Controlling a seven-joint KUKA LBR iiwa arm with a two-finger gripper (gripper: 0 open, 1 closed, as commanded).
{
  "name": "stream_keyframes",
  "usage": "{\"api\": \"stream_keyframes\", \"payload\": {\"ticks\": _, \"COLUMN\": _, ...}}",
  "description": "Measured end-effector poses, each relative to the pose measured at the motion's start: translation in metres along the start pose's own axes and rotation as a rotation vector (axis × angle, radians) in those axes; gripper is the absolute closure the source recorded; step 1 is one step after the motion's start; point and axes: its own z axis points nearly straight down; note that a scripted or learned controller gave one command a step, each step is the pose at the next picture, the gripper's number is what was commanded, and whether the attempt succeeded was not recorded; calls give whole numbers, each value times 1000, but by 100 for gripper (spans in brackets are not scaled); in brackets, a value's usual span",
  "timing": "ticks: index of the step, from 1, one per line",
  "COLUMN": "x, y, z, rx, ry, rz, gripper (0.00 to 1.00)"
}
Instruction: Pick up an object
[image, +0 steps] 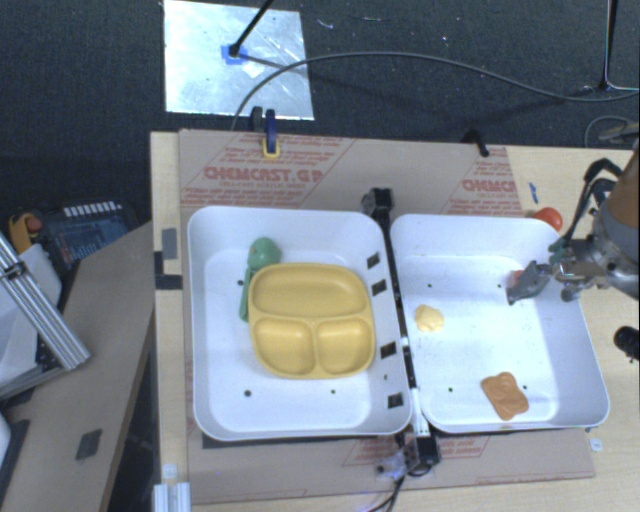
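Reaches in from the right edge, grey arm low over the right bin. Gripper hangs above the far right part of that bin, close to its right wall, over bare white floor. Open or closed: cannot tell from this slant. Nothing seen held in it.

Nearest to the gripper: a small pale yellow lump, down on the bin floor toward the left wall, apart from the gripper. Further toward the near right corner, an orange-brown piece, flat on the floor, well apart from the lump and not touching the wall.

In the left bin: a yellow divided plate with three compartments, one wide at the far side and two smaller at the near side, lying flat around the middle. Beside its far left corner, a green piece, rounded at the top, with a narrow part running down along the plate's left edge; touching or partly under the plate, hard to say which.

Both bins side by side on a brown board printed with red lettering, itself on the table. Yellow clamp at the board's far edge. Small red-orange thing just outside the right bin's far right corner. Shiny foil sheet on the dark floor beyond the table.
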Motion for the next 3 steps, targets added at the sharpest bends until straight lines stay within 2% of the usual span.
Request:
{"api": "stream_keyframes", "payload": {"ticks": 1, "x": 1, "y": 3, "z": -6, "rx": -12, "ry": -2, "rz": -3, "gripper": 0}}
{"api": "stream_keyframes", "payload": {"ticks": 2, "x": 7, "y": 0, "z": 53, "rx": -9, "ry": -1, "rz": -1, "gripper": 0}}
{"api": "stream_keyframes", "payload": {"ticks": 3, "x": 5, "y": 2, "z": 95, "rx": -10, "ry": -2, "rz": -1, "gripper": 0}}
